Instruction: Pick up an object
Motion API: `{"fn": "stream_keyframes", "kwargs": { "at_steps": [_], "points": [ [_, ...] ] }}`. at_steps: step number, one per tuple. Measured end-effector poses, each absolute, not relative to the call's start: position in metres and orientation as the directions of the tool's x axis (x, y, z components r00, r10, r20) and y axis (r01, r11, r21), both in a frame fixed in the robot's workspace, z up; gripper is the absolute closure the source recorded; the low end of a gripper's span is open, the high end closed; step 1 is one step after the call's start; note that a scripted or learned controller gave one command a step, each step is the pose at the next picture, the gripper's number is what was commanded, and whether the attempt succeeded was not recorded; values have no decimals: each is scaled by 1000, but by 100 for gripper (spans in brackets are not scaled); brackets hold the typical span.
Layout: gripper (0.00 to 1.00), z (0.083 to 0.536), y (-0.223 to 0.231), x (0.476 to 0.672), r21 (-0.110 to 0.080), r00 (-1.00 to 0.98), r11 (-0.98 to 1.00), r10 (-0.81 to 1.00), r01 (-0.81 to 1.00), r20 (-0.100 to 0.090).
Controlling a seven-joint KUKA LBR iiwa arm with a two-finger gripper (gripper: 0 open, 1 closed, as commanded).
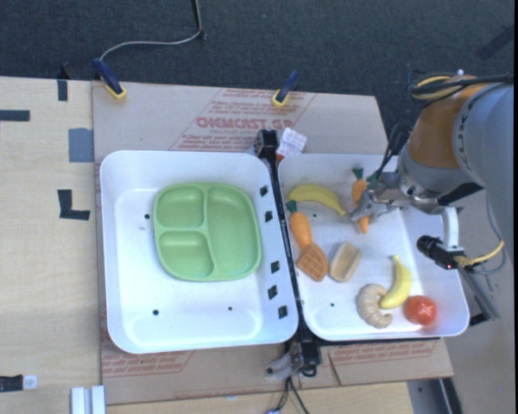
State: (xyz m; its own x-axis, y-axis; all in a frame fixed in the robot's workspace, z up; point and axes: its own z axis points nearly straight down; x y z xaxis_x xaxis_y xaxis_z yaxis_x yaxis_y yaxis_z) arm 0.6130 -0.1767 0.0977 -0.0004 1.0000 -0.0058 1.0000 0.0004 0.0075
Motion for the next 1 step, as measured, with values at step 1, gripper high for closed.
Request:
{"fn": "stream_keyframes", "kwargs": {
  "at_steps": [1],
  "points": [
    [100, 177, -107, 622, 0, -2, 2, 1000, 1000, 0]
  ]
}}
